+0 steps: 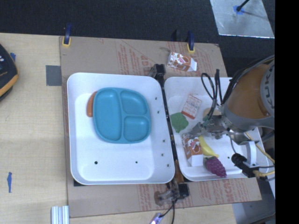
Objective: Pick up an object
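The right bin (212, 85) holds several small items: a green piece (178, 122), a white-and-red packet (191, 106), a red-and-white carton (191, 149), a yellow banana (207, 147) and purple grapes (215, 166). My gripper (205, 129) is low in this bin, just above the banana and the carton and right of the green piece. The grey wrist and its cables cover the fingertips. Nothing shows between the fingers.
The left bin (117, 164) holds a blue divided plate (122, 115) with an orange item (89, 105) tucked under its left edge. A snack packet (181, 62) lies on the cardboard behind the bins. A yellow-and-black device (5, 73) sits at the far left.
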`<control>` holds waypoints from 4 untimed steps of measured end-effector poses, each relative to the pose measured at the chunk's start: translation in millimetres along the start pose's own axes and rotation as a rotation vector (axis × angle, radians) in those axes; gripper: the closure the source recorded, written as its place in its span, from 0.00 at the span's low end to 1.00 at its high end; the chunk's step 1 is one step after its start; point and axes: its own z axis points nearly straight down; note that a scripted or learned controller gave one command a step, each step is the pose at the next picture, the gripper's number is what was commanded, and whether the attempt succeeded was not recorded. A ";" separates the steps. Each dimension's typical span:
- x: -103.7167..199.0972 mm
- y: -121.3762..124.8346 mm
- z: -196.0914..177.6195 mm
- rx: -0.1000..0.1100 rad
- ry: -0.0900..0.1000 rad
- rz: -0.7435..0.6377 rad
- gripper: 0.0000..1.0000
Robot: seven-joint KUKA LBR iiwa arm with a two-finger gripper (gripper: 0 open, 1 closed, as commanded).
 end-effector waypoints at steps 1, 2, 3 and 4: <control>-34.9 71.0 0.7 -0.007 -0.002 0.000 0.00; -26.1 -8.4 -0.7 -0.025 -0.011 0.003 0.00; 2.1 1.0 -0.7 -0.022 -0.019 0.007 0.00; 10.1 3.3 -13.1 -0.016 -0.001 -0.004 1.00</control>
